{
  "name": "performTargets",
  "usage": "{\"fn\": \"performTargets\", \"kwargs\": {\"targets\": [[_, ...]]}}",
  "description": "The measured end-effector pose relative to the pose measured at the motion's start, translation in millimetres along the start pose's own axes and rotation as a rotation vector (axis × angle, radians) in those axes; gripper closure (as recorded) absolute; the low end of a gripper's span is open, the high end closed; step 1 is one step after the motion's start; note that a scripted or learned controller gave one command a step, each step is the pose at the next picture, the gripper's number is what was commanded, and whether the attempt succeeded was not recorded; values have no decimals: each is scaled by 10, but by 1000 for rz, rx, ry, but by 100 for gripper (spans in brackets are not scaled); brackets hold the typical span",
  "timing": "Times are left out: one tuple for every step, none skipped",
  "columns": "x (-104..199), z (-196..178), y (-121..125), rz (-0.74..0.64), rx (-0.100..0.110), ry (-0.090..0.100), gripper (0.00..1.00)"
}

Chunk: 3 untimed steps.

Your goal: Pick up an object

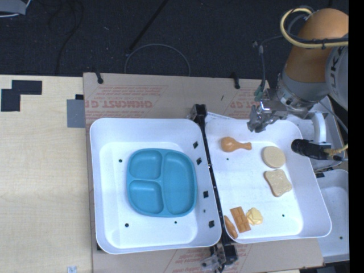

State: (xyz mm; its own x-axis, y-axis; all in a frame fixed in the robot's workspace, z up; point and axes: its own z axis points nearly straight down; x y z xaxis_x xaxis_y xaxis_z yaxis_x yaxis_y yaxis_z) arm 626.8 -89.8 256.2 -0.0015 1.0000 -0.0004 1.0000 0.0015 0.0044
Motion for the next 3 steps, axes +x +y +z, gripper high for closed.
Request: {"fn": "performTargets", "kwargs": {"targets": [[470, 117, -229, -1, 10, 2, 100], [944, 62, -329, -2, 9, 2, 100], [1426, 26, -505, -3, 10, 2, 100]]}}
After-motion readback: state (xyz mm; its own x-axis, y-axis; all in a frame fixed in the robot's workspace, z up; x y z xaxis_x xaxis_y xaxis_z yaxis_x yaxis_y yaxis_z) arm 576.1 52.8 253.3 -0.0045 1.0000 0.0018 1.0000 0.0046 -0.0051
